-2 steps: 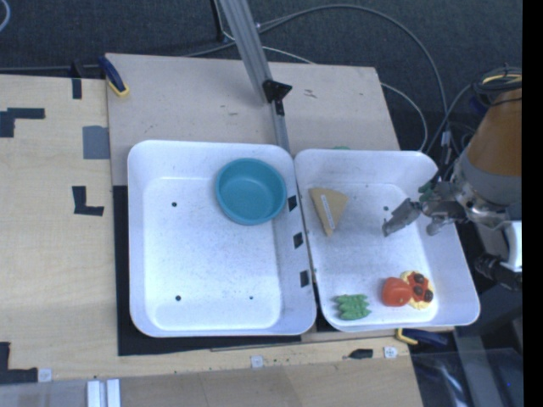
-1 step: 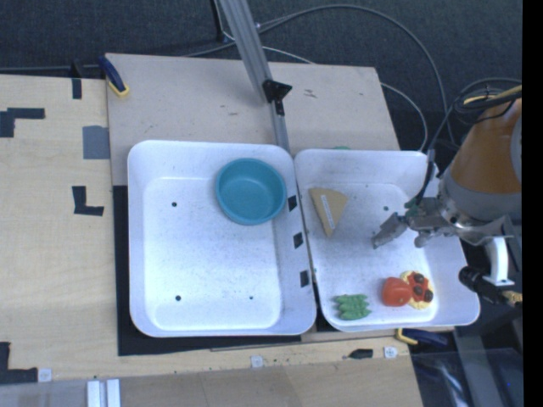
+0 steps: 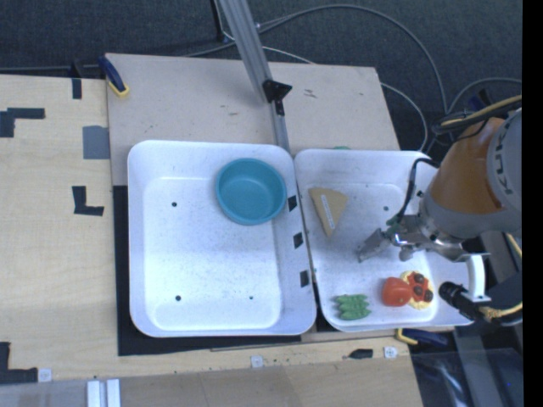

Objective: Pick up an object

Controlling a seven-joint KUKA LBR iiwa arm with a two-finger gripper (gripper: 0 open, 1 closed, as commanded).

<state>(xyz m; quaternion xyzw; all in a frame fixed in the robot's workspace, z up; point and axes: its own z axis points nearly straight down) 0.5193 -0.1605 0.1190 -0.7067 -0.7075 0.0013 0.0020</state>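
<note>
The jaws point(image 3: 371, 247) hang low over the bare middle of the right bin point(image 3: 365, 164), holding nothing; whether they stand apart or together cannot be told. A tan wedge point(image 3: 328, 209) lies just left and farther, with a red toy point(image 3: 405, 290) and a green toy point(image 3: 351, 306) nearer. The left bin point(image 3: 170, 253) holds a blue bowl point(image 3: 250, 191).

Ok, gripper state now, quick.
Gripper: cannot be told whether open or shut; it hangs over the right bin, with nothing seen between its fingers.
</note>
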